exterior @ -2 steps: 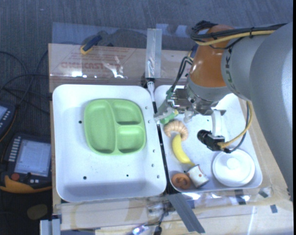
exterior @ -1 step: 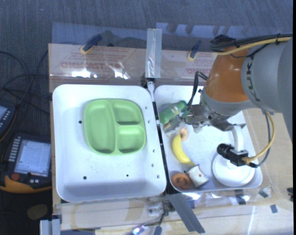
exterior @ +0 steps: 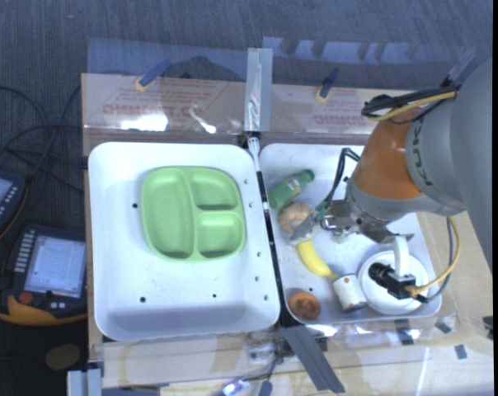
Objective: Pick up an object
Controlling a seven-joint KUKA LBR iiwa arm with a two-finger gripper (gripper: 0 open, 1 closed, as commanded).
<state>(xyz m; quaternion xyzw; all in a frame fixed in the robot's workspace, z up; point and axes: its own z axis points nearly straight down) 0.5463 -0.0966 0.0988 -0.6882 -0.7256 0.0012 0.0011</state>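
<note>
Camera view has the arm [exterior: 393, 167] reaching into the right bin [exterior: 311, 153], with its gripper [exterior: 338, 219] low among the clutter. Whether its fingers are released or clenched cannot be told from this angle, and nothing is seen held.

Judging by nearness, the likeliest target is the tan round lump [exterior: 296, 214]. It lies just beside the gripper on the side away from the arm, close to the wall shared with the left bin [exterior: 117, 279]. It sits loose between two neighbours: the green bottle [exterior: 287, 190] just beyond it toward the far rim, and the banana [exterior: 314, 259] just on its near side. Both are close or touching; I cannot say which. That crowding probably explains why the gripper stands at the lump's one free flank.

The lump is roughly egg-shaped, with only a slight long axis, which seems to run crosswise toward the gripper. Neither end clearly points anywhere.

The bottle lies on its side, neck aimed toward the far rim and the arm, base by the dividing wall. The banana lies flat, its long axis slanting from beside the lump toward a small white can [exterior: 345, 291], which stands nearer the front rim than the gripper. A brown round fruit [exterior: 304, 304] rests in the front corner, apart from the gripper. A green divided plate [exterior: 193, 211] lies in the left bin, well away from the gripper.
</note>
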